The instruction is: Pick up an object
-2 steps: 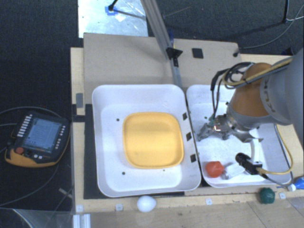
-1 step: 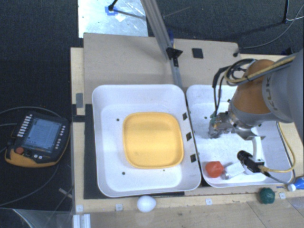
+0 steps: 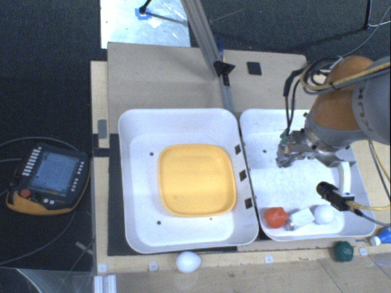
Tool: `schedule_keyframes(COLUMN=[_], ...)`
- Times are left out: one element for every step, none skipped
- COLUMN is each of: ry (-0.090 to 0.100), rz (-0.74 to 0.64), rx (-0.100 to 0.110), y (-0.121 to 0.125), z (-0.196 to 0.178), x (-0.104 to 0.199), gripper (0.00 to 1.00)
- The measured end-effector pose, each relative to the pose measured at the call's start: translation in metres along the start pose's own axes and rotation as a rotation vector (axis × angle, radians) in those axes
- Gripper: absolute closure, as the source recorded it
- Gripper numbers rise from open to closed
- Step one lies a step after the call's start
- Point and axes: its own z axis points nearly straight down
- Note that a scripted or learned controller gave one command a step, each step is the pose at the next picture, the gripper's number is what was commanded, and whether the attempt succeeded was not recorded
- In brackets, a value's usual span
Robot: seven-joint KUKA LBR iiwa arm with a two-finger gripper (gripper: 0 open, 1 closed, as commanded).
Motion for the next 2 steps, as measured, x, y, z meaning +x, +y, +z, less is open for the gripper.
schedule_keyframes(ry=[0.0, 0.0], rz=[0.0, 0.0], rx=[0.0, 0.0], y=[0.003, 0.0], z=[-0.043, -0.086], x=[0.003, 0.002], gripper=[1.0, 1.0])
